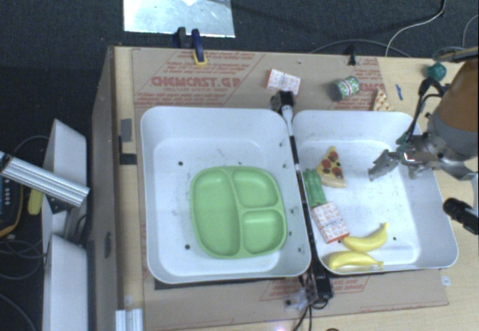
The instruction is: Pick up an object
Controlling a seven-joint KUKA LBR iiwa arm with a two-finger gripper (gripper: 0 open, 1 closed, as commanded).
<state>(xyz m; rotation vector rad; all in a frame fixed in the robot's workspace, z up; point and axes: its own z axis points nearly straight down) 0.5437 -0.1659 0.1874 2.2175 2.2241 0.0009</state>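
My gripper [380,165] hangs over the right bin [430,243], in its upper right part, with the arm coming in from the right. It looks open, and I see nothing between its fingers. A toy pizza slice [331,166] lies to its left, a short gap away. Below the slice, along the bin's left wall, lie a green packet [313,187] and a red and white packet [330,221]. Two yellow bananas [366,240] [353,261] rest near the bin's front edge.
The left bin [161,172] holds a green divided plate [238,211]. Beyond the bins, on the cardboard, sit a small green can [346,87], a red and white wrapper [284,82] and a blue and yellow clamp [197,46]. Cables trail at the right.
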